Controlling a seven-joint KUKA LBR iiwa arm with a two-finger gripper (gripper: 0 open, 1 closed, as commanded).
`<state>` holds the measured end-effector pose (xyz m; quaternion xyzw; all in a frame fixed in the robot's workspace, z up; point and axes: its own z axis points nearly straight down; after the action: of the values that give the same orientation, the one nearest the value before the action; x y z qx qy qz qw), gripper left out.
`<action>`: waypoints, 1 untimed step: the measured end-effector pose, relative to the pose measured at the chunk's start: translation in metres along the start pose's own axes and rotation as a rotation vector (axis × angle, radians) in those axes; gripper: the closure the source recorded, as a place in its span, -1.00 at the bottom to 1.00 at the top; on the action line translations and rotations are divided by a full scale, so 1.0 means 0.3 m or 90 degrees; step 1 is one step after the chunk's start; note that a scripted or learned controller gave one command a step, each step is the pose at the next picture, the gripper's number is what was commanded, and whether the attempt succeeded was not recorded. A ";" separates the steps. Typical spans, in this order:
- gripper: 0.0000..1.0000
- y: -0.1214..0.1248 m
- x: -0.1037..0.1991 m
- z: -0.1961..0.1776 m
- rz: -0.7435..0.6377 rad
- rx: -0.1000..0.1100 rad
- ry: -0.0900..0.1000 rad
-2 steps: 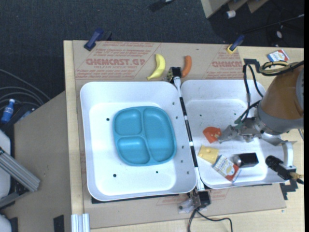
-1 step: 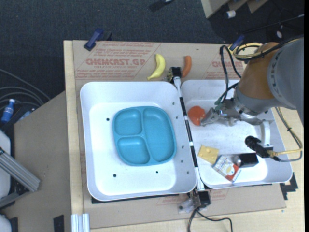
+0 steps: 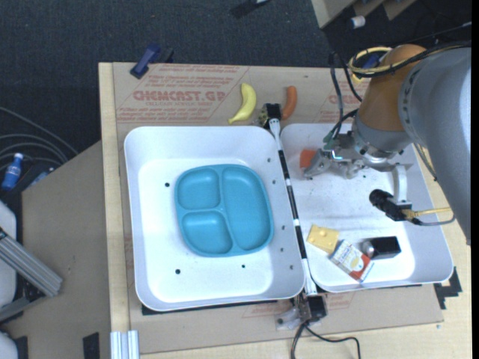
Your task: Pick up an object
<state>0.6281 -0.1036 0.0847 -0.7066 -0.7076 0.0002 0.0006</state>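
— While the arm [image 3: 426, 88] leans in from the right, where does it end?
— Low over the right bin [image 3: 426, 264], gripper [image 3: 334, 155] by an orange-red piece [image 3: 307, 158]; I cannot tell its state. 1 blue tray [image 3: 223, 209] fills the left bin [image 3: 150, 223].

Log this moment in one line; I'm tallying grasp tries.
arm: over right bin | tool: beside orange piece, grasp unconfirmed | cheese wedge, black block: untouched | left bin: blue tray
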 end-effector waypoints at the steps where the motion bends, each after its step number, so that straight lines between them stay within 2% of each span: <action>1: 1.00 0.002 0.000 -0.034 0.000 -0.001 -0.001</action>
<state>0.6286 -0.1035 0.0950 -0.7063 -0.7079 0.0001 -0.0005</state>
